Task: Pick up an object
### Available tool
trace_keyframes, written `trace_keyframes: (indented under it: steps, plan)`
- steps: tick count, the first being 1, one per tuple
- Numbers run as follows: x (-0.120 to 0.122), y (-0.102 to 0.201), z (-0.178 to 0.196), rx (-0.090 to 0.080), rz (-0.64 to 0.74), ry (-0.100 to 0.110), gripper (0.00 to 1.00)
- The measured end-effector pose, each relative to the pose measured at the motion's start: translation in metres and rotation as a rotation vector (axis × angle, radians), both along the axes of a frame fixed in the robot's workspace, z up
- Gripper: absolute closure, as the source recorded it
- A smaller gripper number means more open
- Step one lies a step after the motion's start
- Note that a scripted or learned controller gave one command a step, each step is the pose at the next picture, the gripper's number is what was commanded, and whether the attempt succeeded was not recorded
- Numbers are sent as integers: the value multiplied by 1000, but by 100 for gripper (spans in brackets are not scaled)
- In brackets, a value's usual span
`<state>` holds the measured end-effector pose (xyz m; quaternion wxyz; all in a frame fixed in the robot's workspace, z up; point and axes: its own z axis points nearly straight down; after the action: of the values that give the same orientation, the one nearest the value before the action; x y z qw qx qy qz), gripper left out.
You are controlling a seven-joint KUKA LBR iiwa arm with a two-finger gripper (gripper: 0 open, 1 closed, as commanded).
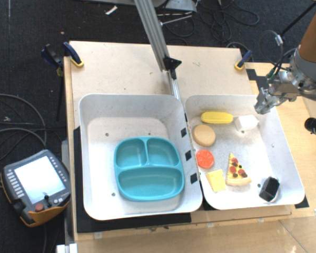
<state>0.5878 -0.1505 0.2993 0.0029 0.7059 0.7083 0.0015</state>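
The right bin [284, 157] holds a yellow corn cob [217, 118], a tan round bun [204, 135], a red tomato slice [205, 158], a yellow cheese wedge [216, 181], a pizza slice [236, 171], a white block [247, 123] and a small black object [269, 188]. My gripper [263, 105] hangs over the bin's far right rim, just up and right of the white block. Nothing shows between its tips.
The left bin [95, 120] holds a teal divided plate [147, 167]. A metal pole [152, 25] slants over the bench behind the bins. Clamps [73, 56] sit at the bench's far corners. A teach pendant [34, 186] lies on the floor at left.
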Motion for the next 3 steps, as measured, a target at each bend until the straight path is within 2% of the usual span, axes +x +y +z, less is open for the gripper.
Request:
trace_keyframes:
  steps: [1, 3]
  plan:
    - [-7, 44, -6, 2, 3, 7, 100]
    - [-12, 154, -13, 4, 5, 7, 100]
